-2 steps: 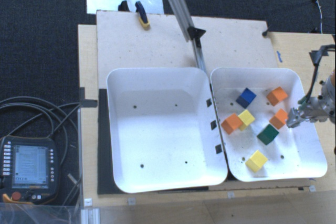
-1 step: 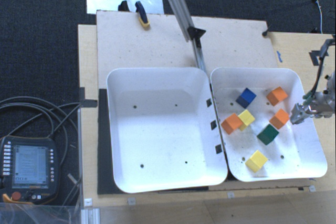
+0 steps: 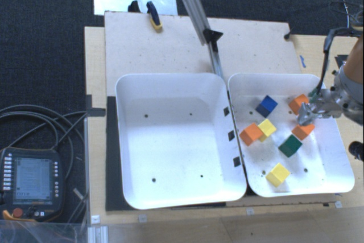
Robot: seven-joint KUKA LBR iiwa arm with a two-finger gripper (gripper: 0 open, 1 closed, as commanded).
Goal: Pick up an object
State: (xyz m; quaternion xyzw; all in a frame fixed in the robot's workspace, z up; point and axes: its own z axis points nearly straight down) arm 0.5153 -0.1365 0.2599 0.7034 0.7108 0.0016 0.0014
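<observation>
Two bins sit side by side on the bench, touching along their inner walls. Left bin: nothing noted inside. Right bin: seven cubes.

Cube A lies nearest the right bin's far wall, centre. Cube B lies right of A, beside the gripper. Cube C lies toward the inner wall, touching cube D on its right. Cube E lies just under the gripper, near the right wall. Cube F lies just in front of E. Cube G lies nearest the near wall.

A pendant lies off the bench's left edge, near corner.
</observation>
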